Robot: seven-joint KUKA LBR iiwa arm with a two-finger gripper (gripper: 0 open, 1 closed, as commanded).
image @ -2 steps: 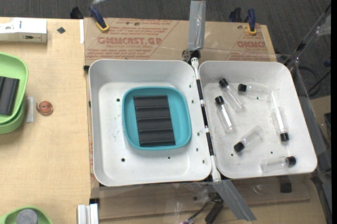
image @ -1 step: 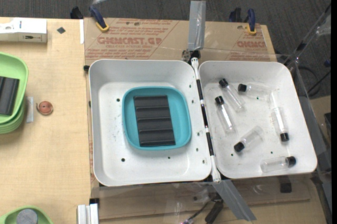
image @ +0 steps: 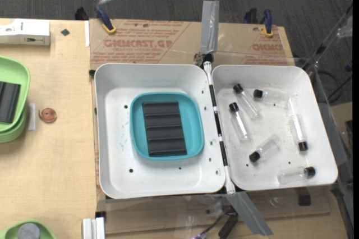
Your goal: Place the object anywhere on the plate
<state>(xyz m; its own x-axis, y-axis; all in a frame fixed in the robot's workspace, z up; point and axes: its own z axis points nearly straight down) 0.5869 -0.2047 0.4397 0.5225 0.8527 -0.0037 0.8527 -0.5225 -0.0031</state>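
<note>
A teal plate (image: 193, 125) sits in the middle of the left white bin (image: 112, 137), with a black ribbed insert (image: 164, 128) lying on it. The right white bin (image: 314, 97) holds several clear vials with black caps. One vial (image: 238, 118) lies near that bin's left side, another vial (image: 245, 100) just above it, and a third vial (image: 298, 132) lies toward the right wall. Further vials rest at the bottom of that bin, among them a vial (image: 262, 150) and a vial (image: 295, 175).
A brown cardboard sheet (image: 168, 38) held by blue and yellow clamps lies behind the bins. Left of the bins the wooden bench (image: 56, 176) bears a green tray (image: 12, 100), a small white box (image: 23, 33) and a small round copper piece (image: 48, 115).
</note>
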